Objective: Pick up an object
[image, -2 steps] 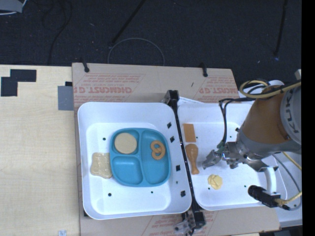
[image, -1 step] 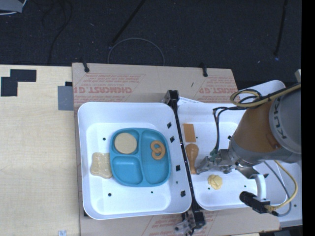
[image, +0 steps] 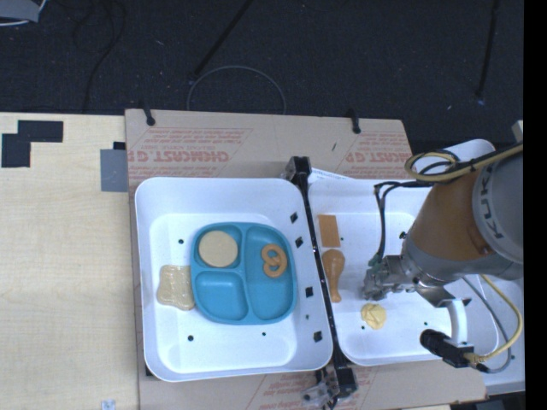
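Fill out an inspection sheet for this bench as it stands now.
Surface: two white bins, left bin and right bin, side by side on cardboard over a wooden bench.
Job's things: left bin holds a blue tray with a round cracker and a pretzel; a pale toast piece lies beside the tray. Right bin holds an orange block, a drumstick and a yellow lump.
Clutter: nothing seen.
End effector: end effector is low in the right bin, above the lump; finger state cannot be told.
Cables: black and yellow cables on the arm; thin cables on the dark floor.
Surroundings: dark floor, black patches on the bench.
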You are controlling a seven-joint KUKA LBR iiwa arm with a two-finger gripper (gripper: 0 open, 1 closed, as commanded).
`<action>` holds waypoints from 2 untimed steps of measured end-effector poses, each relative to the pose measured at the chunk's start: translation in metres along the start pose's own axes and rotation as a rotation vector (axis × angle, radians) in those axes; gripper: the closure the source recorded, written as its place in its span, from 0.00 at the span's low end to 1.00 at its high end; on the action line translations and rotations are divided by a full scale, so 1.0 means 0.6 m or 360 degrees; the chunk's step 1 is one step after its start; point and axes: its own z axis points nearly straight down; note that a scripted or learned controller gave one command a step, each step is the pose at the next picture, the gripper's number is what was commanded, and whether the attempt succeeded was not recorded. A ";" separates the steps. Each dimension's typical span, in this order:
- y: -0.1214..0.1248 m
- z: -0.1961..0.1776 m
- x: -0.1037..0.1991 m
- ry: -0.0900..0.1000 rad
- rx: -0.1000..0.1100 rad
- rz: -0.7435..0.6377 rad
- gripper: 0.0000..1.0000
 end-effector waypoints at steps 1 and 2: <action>0.000 -0.082 0.016 -0.0001 -0.0004 -0.0014 1.00; 0.002 -0.152 0.013 -0.0002 -0.0006 -0.0014 1.00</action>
